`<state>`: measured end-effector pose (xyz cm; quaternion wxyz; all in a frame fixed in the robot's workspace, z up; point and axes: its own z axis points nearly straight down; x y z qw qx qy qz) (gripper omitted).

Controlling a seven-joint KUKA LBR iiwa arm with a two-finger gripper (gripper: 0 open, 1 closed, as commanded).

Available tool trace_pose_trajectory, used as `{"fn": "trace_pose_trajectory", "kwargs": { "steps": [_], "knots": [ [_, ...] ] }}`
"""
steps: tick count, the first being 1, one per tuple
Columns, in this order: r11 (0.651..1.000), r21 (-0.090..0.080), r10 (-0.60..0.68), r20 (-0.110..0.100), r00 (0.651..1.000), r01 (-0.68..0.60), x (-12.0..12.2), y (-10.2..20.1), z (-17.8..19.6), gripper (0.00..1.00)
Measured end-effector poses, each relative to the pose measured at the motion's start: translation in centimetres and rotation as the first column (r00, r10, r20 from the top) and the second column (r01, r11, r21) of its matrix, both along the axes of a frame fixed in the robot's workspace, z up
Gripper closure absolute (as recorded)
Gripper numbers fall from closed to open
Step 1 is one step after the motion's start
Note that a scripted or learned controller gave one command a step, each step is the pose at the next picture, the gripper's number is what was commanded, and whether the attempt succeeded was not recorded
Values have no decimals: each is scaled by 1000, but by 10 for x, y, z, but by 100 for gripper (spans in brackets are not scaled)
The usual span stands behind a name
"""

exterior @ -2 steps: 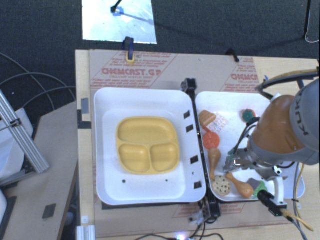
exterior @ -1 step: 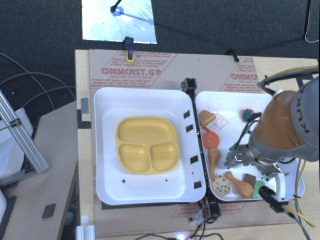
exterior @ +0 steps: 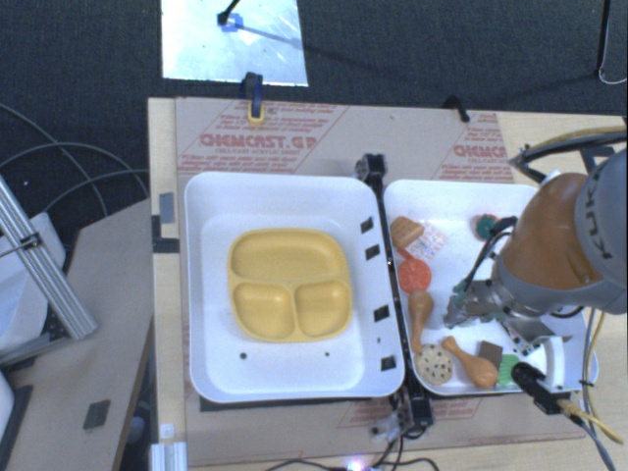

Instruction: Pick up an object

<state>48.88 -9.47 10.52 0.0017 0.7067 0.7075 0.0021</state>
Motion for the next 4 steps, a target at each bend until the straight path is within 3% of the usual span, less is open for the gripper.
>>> {"fn": "trace_pose_trajectory", "kwargs": {
  "steps": [4],
  "knots": [
    [1000, 3, 2, 10, 1000, -2, 5, 1, 41, 100]
  ]
}}
